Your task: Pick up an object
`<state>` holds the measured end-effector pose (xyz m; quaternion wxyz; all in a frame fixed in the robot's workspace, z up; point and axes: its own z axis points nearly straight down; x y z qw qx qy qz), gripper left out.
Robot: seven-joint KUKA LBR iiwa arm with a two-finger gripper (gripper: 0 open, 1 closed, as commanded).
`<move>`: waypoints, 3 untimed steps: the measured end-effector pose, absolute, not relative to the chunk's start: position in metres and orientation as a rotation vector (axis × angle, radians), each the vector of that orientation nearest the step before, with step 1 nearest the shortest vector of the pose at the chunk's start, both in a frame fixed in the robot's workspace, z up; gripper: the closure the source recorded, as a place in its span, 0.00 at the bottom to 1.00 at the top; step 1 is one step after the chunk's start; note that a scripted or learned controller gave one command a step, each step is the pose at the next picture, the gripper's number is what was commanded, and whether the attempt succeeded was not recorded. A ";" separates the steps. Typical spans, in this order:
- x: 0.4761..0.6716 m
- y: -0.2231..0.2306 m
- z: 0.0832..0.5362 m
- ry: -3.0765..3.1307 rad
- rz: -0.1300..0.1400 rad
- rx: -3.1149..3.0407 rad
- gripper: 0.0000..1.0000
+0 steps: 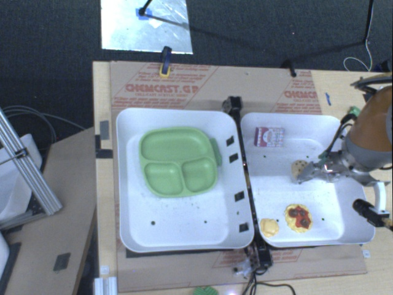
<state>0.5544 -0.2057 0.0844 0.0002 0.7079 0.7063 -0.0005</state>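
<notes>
The right bin [319,128] holds a small purple and white carton [269,136] near its far wall. A round tan cookie [298,166] lies in its middle, a small pizza with red topping [298,217] near the front, and a yellow piece [269,227] left of the pizza. My gripper [309,172] reaches in from the right, low over the bin floor, with its tip right beside the cookie. Whether it touches the cookie is unclear. The grey arm with its orange band [374,128] hangs over the bin's right rim.
The left bin [132,226] carries a green divided plate [179,161]. A black divider with clips [241,165] runs between the bins. Cables lie at the right [341,128]. A metal sheet [146,17] lies on the floor behind the bench.
</notes>
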 end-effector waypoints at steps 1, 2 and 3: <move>0.615 -0.172 0.086 2.227 0.006 2.208 0.00; 0.569 -0.208 0.084 2.219 -0.001 2.224 0.00; 0.622 -0.206 0.086 2.224 0.006 2.210 0.00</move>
